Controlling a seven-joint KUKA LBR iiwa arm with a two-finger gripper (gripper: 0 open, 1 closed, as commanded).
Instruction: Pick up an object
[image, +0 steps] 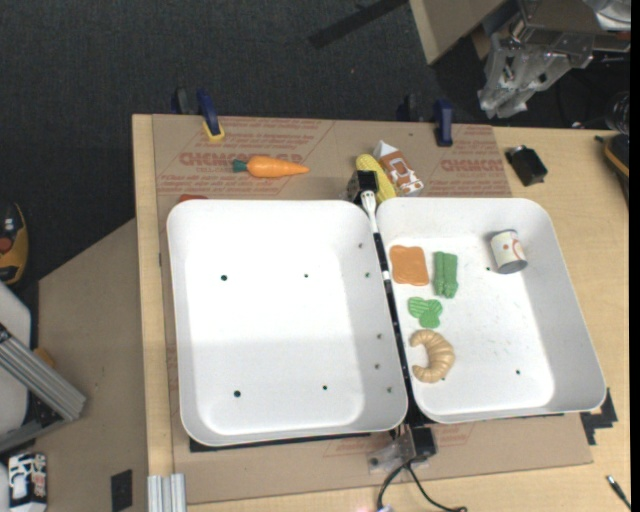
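The little can (507, 251) lies on its side in the right bin (560, 330), and it is the toy nearest the gripper (510, 80), straight down the picture from it and well apart. Its long way points across the bin, a bit tilted, so you would need to come down over it and squeeze across its round sides. Farther from the gripper, down and to the left, sit the green block (445, 273), orange slab (408, 264) and croissant (432, 356); you cannot tell if the gripper is open or closed.
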